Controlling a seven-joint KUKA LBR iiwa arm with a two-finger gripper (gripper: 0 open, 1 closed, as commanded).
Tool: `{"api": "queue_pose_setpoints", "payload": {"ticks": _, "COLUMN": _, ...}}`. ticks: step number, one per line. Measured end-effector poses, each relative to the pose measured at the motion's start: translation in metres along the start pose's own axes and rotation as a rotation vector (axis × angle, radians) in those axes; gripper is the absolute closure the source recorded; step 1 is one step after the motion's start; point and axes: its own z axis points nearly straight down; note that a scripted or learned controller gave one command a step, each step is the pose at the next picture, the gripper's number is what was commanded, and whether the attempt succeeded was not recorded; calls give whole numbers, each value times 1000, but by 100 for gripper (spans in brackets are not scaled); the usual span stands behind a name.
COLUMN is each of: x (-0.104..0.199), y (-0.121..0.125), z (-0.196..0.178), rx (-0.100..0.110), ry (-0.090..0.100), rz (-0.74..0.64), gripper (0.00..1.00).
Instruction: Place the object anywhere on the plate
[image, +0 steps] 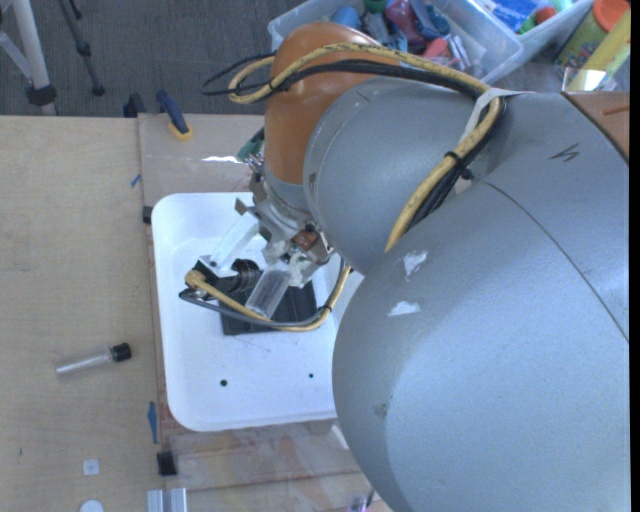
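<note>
My gripper (255, 290) reaches down into the left white bin (200, 395), low over a dark flat plate (296, 310) near the bin's middle. Only a strip of the plate shows, since the wrist and a yellow-and-black cable (300, 325) cover the rest. A small dark shape (242, 270) sits right at the gripper's tip, and I cannot tell whether it is a loose object or part of the tool. The grey arm (480, 300) with its orange band (300, 90) hides the right bin.
A clear tube with a black cap (92, 359) lies on the wooden bench left of the bin. Plastic tubs of colourful items (450, 30) stand at the back. A blue clamp (176, 115) sits at the bench's far edge.
</note>
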Motion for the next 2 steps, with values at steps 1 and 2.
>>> {"api": "queue_pose_setpoints", "payload": {"ticks": 1, "x": -71, "y": -54, "z": 47, "rx": 3, "ry": -4, "rz": -108, "gripper": 100}}
{"api": "queue_pose_setpoints", "payload": {"ticks": 2, "x": -74, "y": -57, "z": -38, "rx": -1, "ry": 0, "rz": -534, "gripper": 100}}
